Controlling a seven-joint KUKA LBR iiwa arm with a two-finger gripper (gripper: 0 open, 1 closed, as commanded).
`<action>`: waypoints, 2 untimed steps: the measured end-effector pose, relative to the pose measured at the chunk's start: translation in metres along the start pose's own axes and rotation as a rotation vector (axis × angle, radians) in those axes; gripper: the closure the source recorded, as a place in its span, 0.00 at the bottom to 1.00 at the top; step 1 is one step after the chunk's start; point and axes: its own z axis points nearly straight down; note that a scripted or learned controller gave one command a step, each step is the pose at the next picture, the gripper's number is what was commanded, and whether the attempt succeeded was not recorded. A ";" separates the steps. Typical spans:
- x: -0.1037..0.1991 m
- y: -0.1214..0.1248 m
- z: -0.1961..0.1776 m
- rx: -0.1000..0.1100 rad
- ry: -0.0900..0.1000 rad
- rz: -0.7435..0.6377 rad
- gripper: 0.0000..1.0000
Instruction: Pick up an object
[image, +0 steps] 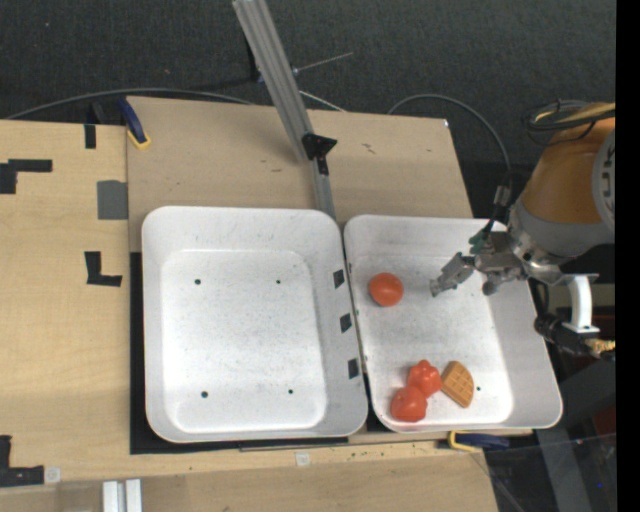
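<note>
Tomato (386, 290) sits apart on open bin floor (430, 340), left of the gripper (466, 277), whose jaws seem open.

Claw (466, 277) over right bin (520, 345), red ball (386, 290) left, empty

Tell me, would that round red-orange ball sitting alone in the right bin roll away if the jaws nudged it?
Probably. The red-orange ball looks round and smooth, and it rests on the flat floor of the right bin with nothing touching it, so a sideways nudge would likely send it rolling. Its curved sides may also slip from a pinch. The gripper is beside it, apart from it.
</note>
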 end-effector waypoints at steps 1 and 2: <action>0.001 0.006 0.062 0.000 0.000 -0.001 0.00; 0.001 0.006 0.105 -0.007 -0.002 -0.002 0.00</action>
